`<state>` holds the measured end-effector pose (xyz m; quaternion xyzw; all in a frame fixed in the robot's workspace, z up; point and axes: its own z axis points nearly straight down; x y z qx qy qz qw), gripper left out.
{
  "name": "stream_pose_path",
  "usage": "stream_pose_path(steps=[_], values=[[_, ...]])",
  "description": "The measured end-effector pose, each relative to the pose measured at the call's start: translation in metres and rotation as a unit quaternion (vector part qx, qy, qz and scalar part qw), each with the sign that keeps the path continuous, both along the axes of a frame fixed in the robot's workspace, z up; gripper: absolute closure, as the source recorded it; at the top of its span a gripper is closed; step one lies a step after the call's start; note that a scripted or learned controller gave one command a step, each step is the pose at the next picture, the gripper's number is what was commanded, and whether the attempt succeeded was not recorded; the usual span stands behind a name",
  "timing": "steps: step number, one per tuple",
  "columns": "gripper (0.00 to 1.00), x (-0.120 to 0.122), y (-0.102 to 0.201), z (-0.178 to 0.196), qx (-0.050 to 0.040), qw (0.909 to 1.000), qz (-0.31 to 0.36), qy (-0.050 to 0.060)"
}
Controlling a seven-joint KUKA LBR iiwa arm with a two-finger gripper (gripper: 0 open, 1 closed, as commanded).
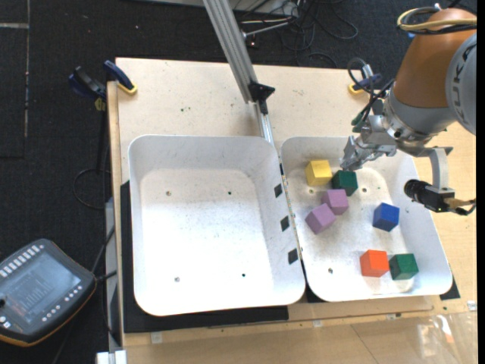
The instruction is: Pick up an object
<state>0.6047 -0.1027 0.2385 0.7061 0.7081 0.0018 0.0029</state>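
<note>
Bench [189,97]: pale board carrying both bins, with blue-and-yellow clamps at its two far corners.
Left bin [201,222]: shallow white tray, its right wall touching the right bin.
Right bin [424,279]: shallow white tray holding all seven cubes.
Arm [432,74]: grey with an orange band, reaching in over the right bin's far right corner.
Gripper [353,163]: lowered near the right bin's far edge, its tip just above the dark green cube; whether its fingers are spread or pressed together I cannot tell.
Yellow cube [319,172]: near the far left corner of the right bin, just left of the gripper tip.
Dark green cube [345,180]: directly under the gripper tip, touching the yellow cube's right side; no grasp can be made out.
Purple cubes [337,201] and [320,218]: just nearer than the dark green cube, close together, toward the bin's left wall.
Blue cube [386,216]: mid bin, toward the right wall, well apart from the gripper.
Orange cube [373,263]: near the near right corner.
Green cube [404,265]: beside the orange cube, on its right.
</note>
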Motion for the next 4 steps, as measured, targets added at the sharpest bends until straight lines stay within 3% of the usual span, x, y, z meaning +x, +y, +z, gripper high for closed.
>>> stream_pose_path(steps=[1, 2, 4], values=[[1.00, 0.001, 0.000, 0.020, 0.0003, 1.0000, 0.000, 0.001], [1.00, 0.014, 0.053, 0.026, 0.0015, 1.0000, 0.002, 0.002], [1.00, 0.028, 0.163, -0.003, 0.0013, 1.0000, 0.002, 0.003]])
